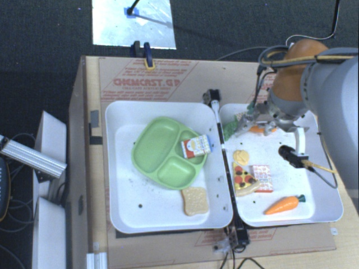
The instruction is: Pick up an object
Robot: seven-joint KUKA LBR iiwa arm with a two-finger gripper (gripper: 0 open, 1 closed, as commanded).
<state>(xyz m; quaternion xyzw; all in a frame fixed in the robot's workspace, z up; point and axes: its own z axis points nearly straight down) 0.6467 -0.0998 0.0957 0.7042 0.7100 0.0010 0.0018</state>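
Jaws [259,125]: I cannot tell their state as they hang low at the right bin's [331,209] far end, over a small orange piece [255,130] directly beneath, green item [230,129] just left.

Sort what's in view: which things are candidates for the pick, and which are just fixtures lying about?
Pick candidates: carrot, pizza slice, toast, carton, wrapper, cookie, with the end effector low in the right bin.

Just there: green plate, left bin, blue clamp, foil sheet.
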